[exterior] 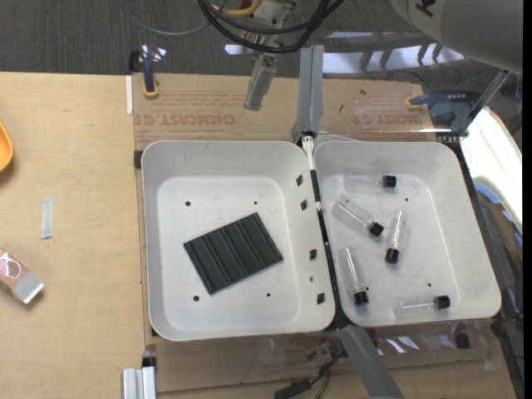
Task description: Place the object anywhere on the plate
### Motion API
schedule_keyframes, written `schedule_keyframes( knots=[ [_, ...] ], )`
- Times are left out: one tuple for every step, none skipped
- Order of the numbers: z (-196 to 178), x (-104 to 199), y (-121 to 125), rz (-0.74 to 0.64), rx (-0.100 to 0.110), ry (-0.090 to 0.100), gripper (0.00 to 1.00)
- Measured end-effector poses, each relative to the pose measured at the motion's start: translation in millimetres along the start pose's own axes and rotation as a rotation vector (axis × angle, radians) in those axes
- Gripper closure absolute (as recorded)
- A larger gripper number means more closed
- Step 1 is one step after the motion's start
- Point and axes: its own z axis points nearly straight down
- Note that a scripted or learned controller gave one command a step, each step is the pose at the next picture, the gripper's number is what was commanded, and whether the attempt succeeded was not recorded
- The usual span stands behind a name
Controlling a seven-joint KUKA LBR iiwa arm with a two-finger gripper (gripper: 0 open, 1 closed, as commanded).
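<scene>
We cannot tell our gripper's [259, 86] state; well below and right of it lie the vials [359, 219], light, slick, brittle, best pinched mid-barrel, the plate [233, 252] directly below.

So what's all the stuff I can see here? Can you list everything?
bins: 2, white, side by side on the bench; left bin, right bin
ridged plate: 1, dark grey, lying tilted in the left bin
clear tubes with black caps: 5, in the right bin, first at
blue clamps: 2, at the cardboard's far edge, first at
small grey strip: 1, on the wooden bench, left
arm: 1, grey, top right
gripper: 1, grey, hanging beyond the left bin
</scene>
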Motion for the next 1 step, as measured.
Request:
schedule_keyframes(
  knots=[
    [-7.6,1.9,1.3,0.008,0.003,-0.005,1.00]
  ],
)
